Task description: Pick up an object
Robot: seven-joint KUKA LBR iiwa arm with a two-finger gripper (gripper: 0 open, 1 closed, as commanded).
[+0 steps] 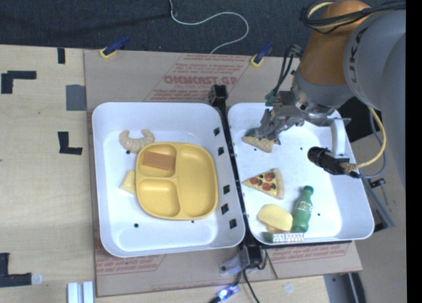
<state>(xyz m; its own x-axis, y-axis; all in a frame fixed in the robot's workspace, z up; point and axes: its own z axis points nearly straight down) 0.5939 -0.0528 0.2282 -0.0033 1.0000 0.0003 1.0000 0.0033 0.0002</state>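
Over right bin (356,219), hand (269,132) on flat tan wedge (258,141).

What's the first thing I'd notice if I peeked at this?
The big yellow divided plate in the left bin, with a brown slab in one of its compartments. Then the grey and orange robot arm reaching down from the right, its gripper right over a small food piece at the top of the right bin. Lower in that bin lie a pizza slice and a green bottle.
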